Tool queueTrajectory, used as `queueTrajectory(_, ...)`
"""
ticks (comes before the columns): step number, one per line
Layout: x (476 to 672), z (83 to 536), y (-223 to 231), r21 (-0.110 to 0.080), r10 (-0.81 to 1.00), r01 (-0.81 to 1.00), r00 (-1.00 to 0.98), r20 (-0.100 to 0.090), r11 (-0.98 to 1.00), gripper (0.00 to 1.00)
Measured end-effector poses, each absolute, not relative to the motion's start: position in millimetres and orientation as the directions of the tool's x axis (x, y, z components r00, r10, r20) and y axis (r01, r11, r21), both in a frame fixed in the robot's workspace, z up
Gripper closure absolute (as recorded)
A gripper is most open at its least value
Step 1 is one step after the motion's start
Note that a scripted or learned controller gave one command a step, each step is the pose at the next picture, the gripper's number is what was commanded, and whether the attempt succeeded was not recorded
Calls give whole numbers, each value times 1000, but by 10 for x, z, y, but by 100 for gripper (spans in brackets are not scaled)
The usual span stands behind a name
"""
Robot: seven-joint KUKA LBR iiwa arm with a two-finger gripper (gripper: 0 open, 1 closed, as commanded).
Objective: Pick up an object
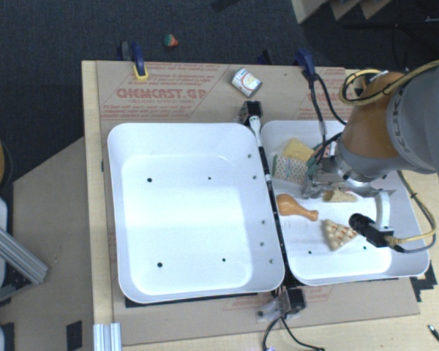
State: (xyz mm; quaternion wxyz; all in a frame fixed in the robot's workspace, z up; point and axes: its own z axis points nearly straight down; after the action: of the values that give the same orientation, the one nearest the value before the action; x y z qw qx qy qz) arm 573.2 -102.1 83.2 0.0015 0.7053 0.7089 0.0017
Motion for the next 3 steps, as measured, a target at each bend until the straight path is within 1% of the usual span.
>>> queueTrajectory(1,5395,1912,-854,10,1000,1000,-2,-1,2,100)
queueTrajectory(2,5093,3952,-1106,21,1000,1000,0,-5,0,100)
queueTrajectory(3,4777,3459,-784,-7,1000,1000,-2,2,2,100)
